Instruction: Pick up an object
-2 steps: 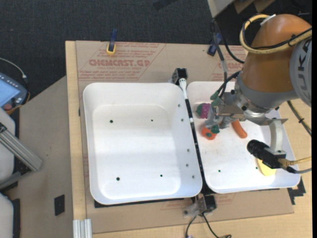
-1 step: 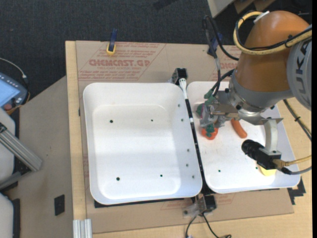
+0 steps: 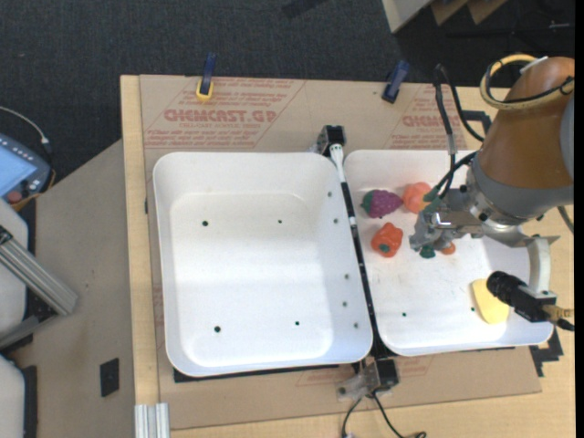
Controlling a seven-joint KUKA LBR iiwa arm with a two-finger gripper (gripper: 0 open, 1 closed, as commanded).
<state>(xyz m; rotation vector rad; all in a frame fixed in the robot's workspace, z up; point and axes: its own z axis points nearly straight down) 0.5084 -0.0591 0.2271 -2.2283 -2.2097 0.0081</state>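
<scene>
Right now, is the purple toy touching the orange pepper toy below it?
Apart. The camera view shows a strip of white bin floor between the purple toy and the orange pepper toy in the right bin.

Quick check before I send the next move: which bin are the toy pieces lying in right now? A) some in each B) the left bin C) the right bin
C: the purple piece, the orange-red piece and the yellow piece all lie in the right bin.
</scene>
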